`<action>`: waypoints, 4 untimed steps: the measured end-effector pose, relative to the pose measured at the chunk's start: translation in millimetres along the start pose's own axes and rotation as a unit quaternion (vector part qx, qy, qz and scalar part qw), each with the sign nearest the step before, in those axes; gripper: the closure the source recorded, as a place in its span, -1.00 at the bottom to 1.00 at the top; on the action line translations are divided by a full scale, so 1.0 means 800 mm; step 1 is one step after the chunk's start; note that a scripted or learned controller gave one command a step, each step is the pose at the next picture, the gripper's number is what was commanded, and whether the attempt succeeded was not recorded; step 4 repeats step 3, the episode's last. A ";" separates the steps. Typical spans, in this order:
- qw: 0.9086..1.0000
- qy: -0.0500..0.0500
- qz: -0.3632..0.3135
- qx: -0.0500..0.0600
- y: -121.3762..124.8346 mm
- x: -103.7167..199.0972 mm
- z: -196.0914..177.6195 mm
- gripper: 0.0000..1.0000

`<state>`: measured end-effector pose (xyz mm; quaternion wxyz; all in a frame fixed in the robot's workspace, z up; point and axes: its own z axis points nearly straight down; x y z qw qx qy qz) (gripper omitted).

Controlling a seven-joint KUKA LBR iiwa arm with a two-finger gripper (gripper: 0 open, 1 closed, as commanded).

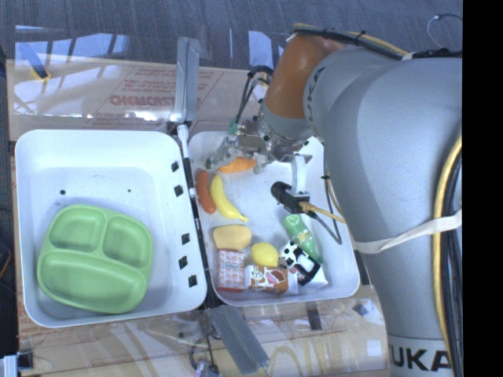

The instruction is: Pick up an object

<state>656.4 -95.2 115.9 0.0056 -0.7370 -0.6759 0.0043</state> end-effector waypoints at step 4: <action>0.997 0.000 -0.074 0.002 -0.002 -0.005 0.020 -1.00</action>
